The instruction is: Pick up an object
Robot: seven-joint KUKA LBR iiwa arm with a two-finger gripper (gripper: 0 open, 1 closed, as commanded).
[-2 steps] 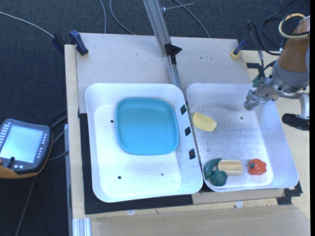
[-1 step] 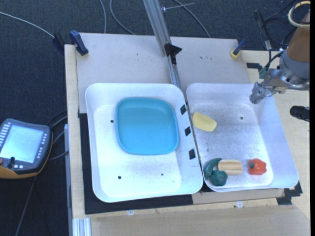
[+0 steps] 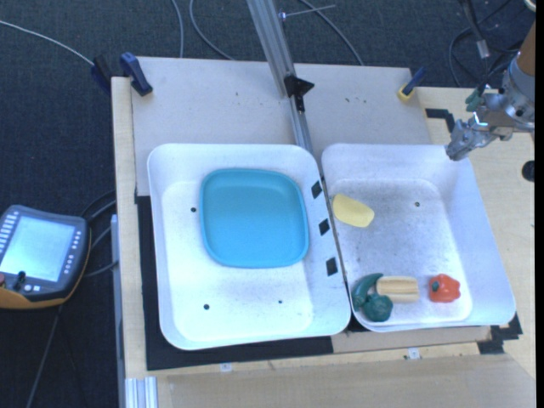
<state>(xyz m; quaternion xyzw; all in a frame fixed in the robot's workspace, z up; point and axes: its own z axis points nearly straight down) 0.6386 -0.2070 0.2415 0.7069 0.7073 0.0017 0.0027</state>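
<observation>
Pincer (image 3: 460,145) hangs over the right bin's (image 3: 476,219) far corner; its opening I cannot tell. Yellow block (image 3: 353,211) lies down-left, nearest of 4 toys.

At the right edge we see the arm's wrist (image 3: 520,92), a pale grey, rounded metallic housing with a sliver of orange (image 3: 530,53) above it where the band sits. From it a smaller grey piece juts toward the left and ends in the gripper (image 3: 460,142), a dull silver-grey tip with small blocky parts we cannot make out sharply. Thin dark cables (image 3: 476,28) run along the far side of the wrist, one carrying a slim black stalk. We see no legible markings.
</observation>
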